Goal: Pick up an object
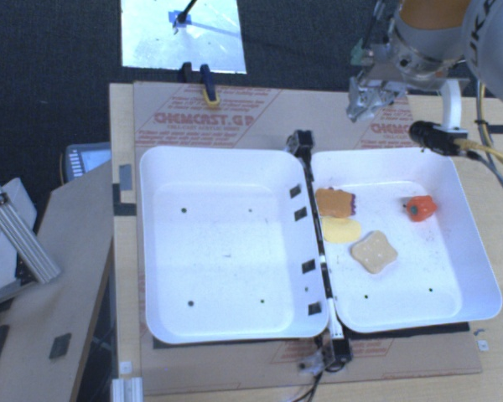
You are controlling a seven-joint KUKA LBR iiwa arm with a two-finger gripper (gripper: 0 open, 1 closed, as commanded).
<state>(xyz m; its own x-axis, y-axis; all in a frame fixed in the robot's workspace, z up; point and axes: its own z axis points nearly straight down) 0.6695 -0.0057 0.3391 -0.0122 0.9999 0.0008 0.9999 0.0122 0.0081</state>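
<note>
Gripper (375, 100) hangs above the right bin's (474, 249) far rim, holding nothing; jaw state cannot be told. Candidate objects lie inside: toast-like slice (374, 252), yellow disc (341, 230), orange-purple block (335, 202), red pepper-like piece (419, 208), spaced for separate grasps.

"CHEMCAST GP" on bench sheet (204, 118)

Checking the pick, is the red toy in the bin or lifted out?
In the bin: the red toy lies on the right bin's floor, apart from the gripper.
</note>
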